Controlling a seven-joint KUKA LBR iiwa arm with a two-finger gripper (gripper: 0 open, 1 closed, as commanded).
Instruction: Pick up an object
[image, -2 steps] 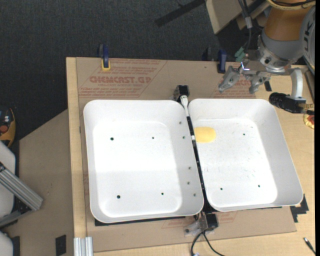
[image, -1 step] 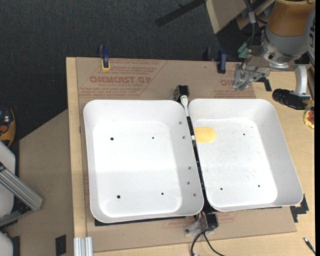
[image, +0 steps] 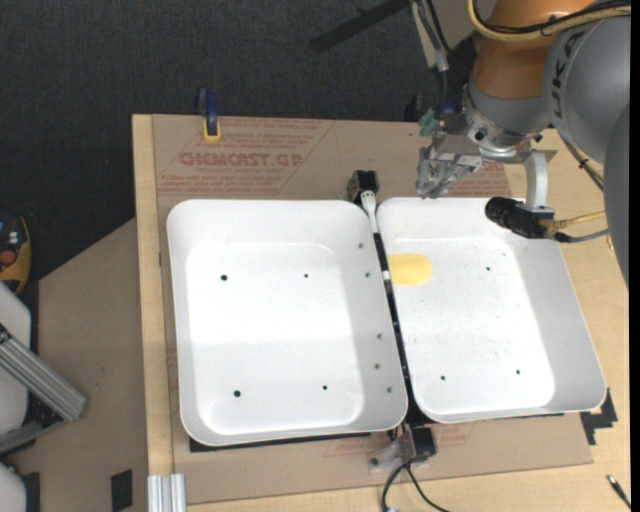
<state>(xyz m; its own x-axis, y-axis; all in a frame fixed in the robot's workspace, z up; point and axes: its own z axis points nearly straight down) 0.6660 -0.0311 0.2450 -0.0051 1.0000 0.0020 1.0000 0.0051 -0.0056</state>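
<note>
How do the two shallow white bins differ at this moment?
The right white bin has a small yellow object lying near its left wall, toward the far end; the left white bin shows just dark dots on its floor. The gripper hangs over the right bin's far edge, away from the left bin. Both are shallow, white and rounded at the corners.

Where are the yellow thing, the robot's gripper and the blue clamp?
yellow object (image: 410, 269): camera view, middle of its top.
gripper (image: 437, 183): camera view, between its fingertips.
blue clamp (image: 209, 106): camera view, its blue handle.
</note>
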